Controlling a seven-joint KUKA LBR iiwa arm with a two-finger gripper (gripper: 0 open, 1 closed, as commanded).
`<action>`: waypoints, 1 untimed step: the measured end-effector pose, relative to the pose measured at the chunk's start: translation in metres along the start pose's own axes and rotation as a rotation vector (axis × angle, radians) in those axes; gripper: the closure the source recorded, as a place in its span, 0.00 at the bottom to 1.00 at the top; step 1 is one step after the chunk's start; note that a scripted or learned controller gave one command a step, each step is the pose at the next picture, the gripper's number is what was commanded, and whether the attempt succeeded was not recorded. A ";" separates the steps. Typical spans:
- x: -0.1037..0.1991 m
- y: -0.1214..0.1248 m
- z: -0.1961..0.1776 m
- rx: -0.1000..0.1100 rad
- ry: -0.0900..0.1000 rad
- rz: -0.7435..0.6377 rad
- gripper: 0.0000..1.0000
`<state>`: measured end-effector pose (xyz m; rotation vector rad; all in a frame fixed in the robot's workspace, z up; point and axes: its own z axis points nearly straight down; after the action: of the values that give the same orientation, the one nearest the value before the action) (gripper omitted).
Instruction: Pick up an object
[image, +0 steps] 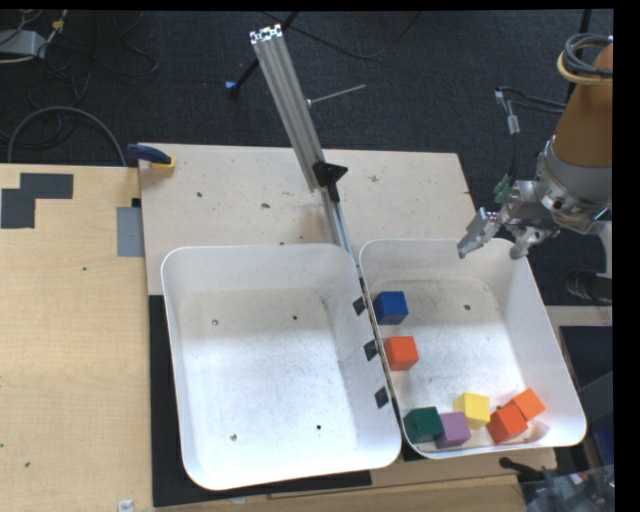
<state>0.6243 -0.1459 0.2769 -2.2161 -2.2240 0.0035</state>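
My gripper hangs open above the far edge of the right bin, fingers spread, with nothing between them. In that bin a blue cube sits near the left wall, with an orange cube just in front of it. Along the near edge lie a dark green cube, a purple cube, a yellow cube and two orange-red cubes. All the blocks lie well below and in front of the gripper.
The left bin stands beside the right one, split off by a divider with black clips. A slanted aluminium rail rises behind the bins. The bench top extends behind both bins.
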 end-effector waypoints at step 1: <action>0.004 -0.111 -0.072 -0.004 0.001 0.008 0.00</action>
<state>0.5138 -0.1419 0.3488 -2.2262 -2.2171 -0.0012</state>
